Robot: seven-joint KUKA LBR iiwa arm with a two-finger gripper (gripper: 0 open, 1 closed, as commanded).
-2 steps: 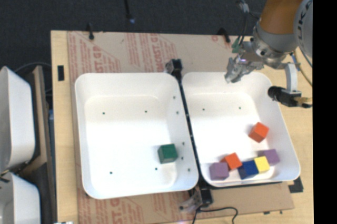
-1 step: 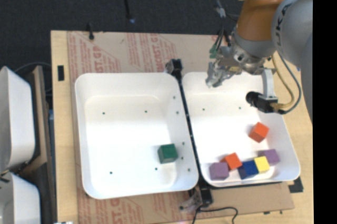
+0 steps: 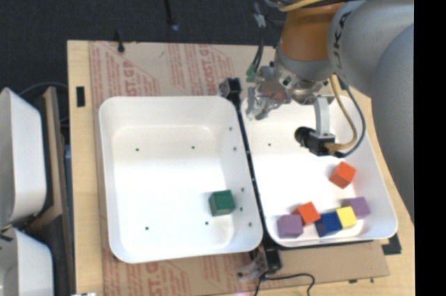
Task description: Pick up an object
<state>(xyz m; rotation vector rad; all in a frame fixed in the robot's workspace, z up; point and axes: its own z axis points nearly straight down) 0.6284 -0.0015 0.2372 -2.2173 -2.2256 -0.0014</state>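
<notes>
My gripper (image 3: 258,108) hangs over the far left corner of the right bin (image 3: 279,148), below the orange band of the arm. Nothing shows between its fingers. An orange cube (image 3: 342,175) lies alone near the right bin's right side. Along that bin's near edge sit a purple cube (image 3: 290,225), a second orange cube (image 3: 307,212), a blue cube (image 3: 326,224), a yellow cube (image 3: 346,218) and another purple cube (image 3: 358,206). A green cube (image 3: 221,202) rests in the left bin (image 3: 139,148) near its front right.
The two bins share a raised middle wall (image 3: 247,162) just left of the gripper. A black cable fitting (image 3: 313,141) hangs from the wrist over the right bin. Brown board (image 3: 160,72) lies beyond the bins. White containers (image 3: 21,148) stand at the far left.
</notes>
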